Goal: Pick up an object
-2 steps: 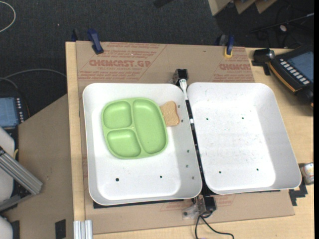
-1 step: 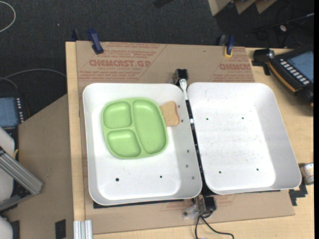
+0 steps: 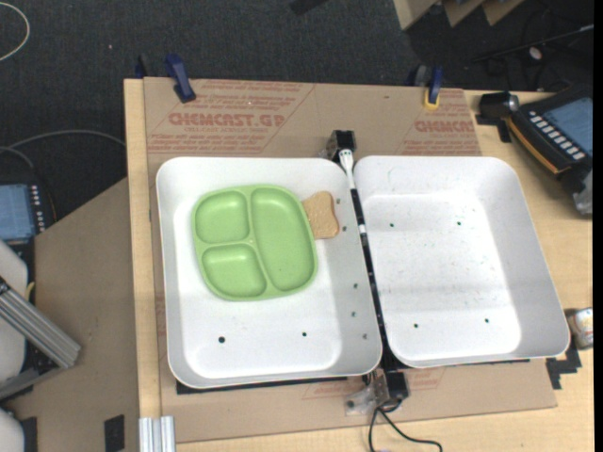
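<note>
With the gripper's state impossible to tell, a grasp could easily be missed, since the green divided plate [image 3: 254,243] lies flat in the left bin [image 3: 188,347] and the tan slice [image 3: 322,215] is tucked against its rim.

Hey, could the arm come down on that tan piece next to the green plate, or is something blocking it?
Probably yes. The tan piece lies open from above in the left bin. It touches the green divided plate on one side and sits near the bin's right wall, so side room for a grasp looks tight.
</note>
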You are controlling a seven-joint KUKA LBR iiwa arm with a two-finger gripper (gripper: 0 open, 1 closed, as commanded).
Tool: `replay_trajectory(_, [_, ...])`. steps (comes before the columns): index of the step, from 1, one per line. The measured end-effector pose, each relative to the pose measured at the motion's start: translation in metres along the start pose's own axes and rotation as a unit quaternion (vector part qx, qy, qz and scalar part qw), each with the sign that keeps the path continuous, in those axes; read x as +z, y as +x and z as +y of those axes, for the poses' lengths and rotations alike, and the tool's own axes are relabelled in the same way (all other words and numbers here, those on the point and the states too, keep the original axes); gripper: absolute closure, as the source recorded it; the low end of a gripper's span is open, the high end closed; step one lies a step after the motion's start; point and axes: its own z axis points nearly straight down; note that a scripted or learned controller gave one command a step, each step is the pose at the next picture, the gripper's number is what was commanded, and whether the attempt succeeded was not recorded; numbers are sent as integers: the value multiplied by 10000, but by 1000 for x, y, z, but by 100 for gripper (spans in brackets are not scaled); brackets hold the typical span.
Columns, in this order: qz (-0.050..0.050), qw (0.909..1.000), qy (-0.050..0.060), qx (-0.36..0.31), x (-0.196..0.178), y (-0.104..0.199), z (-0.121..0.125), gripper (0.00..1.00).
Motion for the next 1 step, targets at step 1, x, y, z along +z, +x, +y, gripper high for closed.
replay_trajectory(1, [-5, 10000, -13, 1, 90, 25, 1, 100])
